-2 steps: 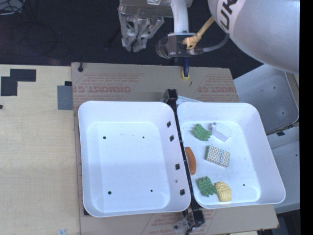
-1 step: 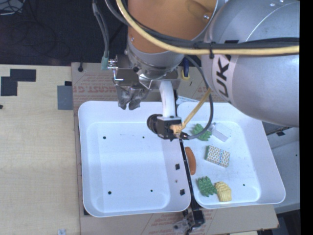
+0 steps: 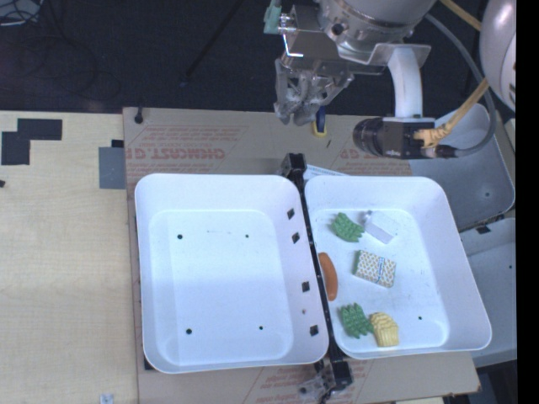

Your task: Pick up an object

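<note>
My gripper (image 3: 301, 114) hangs high above the back edge of the bench, over the cardboard behind the seam between the two bins, with nothing seen in it. The right bin (image 3: 438, 251) holds several small things. A green leafy toy (image 3: 344, 226) and a pale grey block (image 3: 379, 229) lie toward the back. A cream packet with blue dots (image 3: 375, 268) sits in the middle. An orange sausage (image 3: 328, 275) lies along the left wall. A second green toy (image 3: 354, 319) and a yellow corn piece (image 3: 384, 329) rest together at the front.
The left bin (image 3: 219, 284) stands beside the right one, joined to it by black clips (image 3: 305, 286) along the shared wall. Both bins rest on a cardboard sheet (image 3: 202, 146) on the pale wooden bench.
</note>
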You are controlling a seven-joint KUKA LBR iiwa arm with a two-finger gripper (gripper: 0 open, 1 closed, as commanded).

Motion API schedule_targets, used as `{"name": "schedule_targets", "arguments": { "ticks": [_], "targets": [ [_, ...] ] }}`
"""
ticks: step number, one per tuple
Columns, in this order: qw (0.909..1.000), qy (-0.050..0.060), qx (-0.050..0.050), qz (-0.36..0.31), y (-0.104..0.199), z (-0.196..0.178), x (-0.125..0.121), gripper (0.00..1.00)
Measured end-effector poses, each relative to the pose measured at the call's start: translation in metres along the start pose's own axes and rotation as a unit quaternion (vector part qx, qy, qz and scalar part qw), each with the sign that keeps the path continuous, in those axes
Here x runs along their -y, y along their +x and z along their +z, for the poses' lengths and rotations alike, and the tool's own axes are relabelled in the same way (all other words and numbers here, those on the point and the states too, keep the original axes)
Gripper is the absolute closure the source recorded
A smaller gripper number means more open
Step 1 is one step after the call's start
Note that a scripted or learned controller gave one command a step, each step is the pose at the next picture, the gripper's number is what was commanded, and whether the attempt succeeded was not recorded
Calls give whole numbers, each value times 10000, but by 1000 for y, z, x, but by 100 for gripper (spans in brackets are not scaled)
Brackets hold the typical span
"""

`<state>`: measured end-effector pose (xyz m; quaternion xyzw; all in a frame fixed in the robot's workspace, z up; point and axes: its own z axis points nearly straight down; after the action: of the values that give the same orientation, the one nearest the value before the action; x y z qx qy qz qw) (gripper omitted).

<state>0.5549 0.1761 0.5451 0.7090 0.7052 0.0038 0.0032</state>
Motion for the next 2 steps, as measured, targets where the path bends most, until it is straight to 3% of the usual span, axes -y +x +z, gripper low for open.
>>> {"name": "schedule_targets", "arguments": {
  "ticks": [1, 2],
  "targets": [
    [10000, 66, 28, 22, -91, 10, -67, 100],
    [9999, 134, 20, -23, -87, 132, -87, 100]
  ]
}}
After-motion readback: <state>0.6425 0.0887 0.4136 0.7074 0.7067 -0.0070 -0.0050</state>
